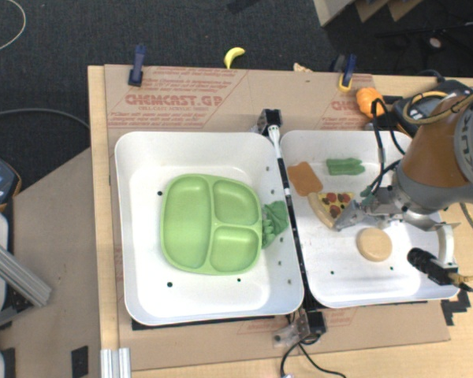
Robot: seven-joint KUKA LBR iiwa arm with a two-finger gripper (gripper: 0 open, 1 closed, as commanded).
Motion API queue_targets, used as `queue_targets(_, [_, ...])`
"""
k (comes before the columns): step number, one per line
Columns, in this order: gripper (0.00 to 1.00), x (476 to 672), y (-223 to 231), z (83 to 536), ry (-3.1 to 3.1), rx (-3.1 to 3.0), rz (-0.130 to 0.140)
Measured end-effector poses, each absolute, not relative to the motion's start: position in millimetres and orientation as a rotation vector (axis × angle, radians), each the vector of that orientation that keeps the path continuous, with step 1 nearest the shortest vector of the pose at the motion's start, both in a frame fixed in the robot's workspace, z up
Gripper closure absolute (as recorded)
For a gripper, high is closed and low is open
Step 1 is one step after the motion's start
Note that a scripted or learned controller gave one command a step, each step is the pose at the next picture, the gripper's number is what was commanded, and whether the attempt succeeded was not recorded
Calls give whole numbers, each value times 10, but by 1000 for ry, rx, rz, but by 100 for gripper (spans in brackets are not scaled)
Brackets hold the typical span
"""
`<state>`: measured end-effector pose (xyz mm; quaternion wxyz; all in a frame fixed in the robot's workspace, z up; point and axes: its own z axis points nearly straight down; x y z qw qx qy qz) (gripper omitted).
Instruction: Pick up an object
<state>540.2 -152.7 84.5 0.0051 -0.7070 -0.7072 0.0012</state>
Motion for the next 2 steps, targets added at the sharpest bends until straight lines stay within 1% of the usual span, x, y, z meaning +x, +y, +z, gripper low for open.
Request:
queue_targets(1, [0,6153,-1044,851,-2232,-2218,-6])
queue_targets(2, [0,5753,-1762,849,-2213,-2226,4])
